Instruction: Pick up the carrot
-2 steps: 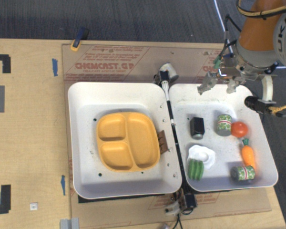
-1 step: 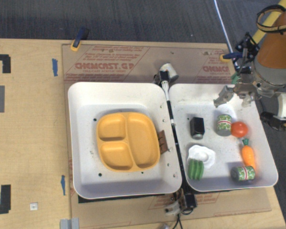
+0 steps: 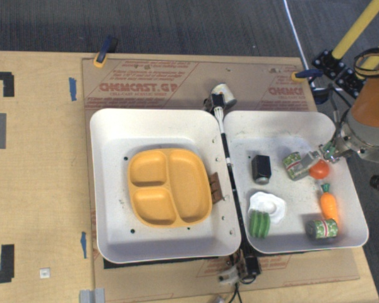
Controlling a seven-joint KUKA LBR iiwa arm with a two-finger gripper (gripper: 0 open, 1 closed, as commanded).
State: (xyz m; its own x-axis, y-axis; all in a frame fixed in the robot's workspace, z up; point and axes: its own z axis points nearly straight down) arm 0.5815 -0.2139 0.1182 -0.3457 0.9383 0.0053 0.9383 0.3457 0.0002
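The carrot (image 3: 328, 205) lies in my right-hand bin (image 3: 284, 128), near its right wall: a short, stubby orange toy, smooth and glossy like moulded plastic, rounded at the lower end, with a small green tuft at the top that points toward my pincer (image 3: 329, 151). Just above that tuft sits one red tomato (image 3: 319, 169), round and shiny, and beside it a tilted green-and-white can (image 3: 296, 166); a second can (image 3: 322, 228), lying on its side, rests just below the carrot. I also count one small black cylinder (image 3: 261, 168), one ribbed green vegetable (image 3: 259, 224), perhaps a pepper, though it is too small to be sure, and one soft-looking white lump (image 3: 269, 205) touching it. The left bin (image 3: 107, 137), of the same matte white plastic with rounded corners, bears one yellow-orange plate (image 3: 169, 186) divided into three compartments. Both bins stand on a sheet of brown printed cardboard (image 3: 145, 81). My pincer hangs over the right bin's upper right edge, just beside the tomato and apart from the carrot; I cannot tell how far open it is.
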